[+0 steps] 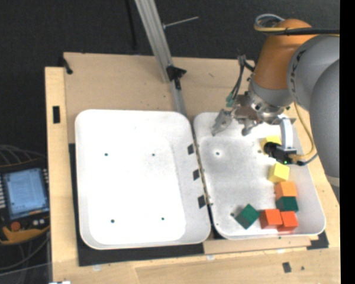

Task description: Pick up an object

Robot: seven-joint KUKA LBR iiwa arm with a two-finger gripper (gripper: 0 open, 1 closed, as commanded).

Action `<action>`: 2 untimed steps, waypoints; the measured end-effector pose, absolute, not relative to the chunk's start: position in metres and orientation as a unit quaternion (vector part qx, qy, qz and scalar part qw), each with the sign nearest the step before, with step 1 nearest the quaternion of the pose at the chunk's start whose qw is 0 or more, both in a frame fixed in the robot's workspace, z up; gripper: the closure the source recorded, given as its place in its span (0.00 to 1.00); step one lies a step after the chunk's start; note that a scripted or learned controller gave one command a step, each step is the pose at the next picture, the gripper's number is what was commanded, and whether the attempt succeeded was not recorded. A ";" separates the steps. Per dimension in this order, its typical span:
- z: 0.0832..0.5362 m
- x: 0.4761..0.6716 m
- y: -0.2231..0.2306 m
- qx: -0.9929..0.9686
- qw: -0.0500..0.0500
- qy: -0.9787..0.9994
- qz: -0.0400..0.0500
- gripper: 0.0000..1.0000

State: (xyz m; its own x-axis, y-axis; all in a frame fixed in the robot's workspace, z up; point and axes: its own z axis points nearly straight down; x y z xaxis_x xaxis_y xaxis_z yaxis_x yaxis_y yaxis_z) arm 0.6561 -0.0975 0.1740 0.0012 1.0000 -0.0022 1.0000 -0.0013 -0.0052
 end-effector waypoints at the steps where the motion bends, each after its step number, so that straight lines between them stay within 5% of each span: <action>1: 0.131 0.660 -0.099 -0.708 0.000 -0.706 0.002 0.00; 2: 0.096 0.660 -0.101 -0.709 0.000 -0.706 0.002 0.00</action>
